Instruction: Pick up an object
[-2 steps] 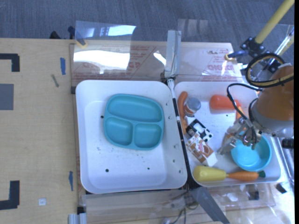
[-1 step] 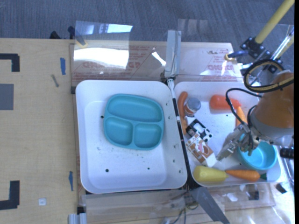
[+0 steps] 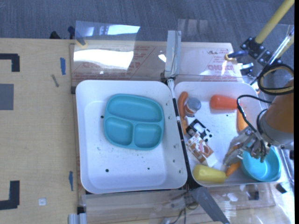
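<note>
Pincer lower right, state I cannot tell; I'd drop straight onto small orange carrot-shaped piece, avoiding round blue plastic bowl.

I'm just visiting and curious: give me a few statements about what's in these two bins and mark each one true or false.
1. The blue divided plate lies in the left bin. True.
2. The blue bowl sits in the left bin. False: it is in the right bin, near its lower right corner.
3. The gripper is over the right bin, beside the blue bowl. True.
4. The yellow item lies at the far edge of the right bin. False: it lies near the front edge.
5. The divided plate is red. False: it is blue.
</note>
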{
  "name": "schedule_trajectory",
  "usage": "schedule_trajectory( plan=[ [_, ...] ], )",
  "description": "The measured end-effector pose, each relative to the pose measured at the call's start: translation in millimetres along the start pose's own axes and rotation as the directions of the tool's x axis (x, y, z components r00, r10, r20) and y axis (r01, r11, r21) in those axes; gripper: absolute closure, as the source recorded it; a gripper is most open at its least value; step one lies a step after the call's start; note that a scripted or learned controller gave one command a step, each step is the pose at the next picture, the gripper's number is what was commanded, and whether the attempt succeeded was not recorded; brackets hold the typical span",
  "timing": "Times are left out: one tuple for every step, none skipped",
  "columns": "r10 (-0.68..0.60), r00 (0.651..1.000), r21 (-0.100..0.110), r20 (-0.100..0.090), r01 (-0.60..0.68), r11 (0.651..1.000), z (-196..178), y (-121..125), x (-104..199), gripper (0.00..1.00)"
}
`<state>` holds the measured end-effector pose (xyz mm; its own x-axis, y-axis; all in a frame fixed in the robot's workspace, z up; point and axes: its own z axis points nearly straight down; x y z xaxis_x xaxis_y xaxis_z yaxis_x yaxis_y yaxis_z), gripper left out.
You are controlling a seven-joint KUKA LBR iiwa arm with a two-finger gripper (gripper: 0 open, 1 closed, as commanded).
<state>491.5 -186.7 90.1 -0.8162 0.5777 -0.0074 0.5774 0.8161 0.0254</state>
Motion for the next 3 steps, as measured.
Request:
schedule_trajectory(
  plan=[
    [-0.005,1.000,0.000,0.016,0.005,1.000,-12.1,1.6,-3.8,1.00],
    [0.181,0.983,0.020,0.005,-0.181,0.983,-96.2,71.1,-17.1,1.00],
    [0.098,0.995,0.018,0.003,-0.098,0.995,-140.8,137.4,0.8,1.00]
  ],
)
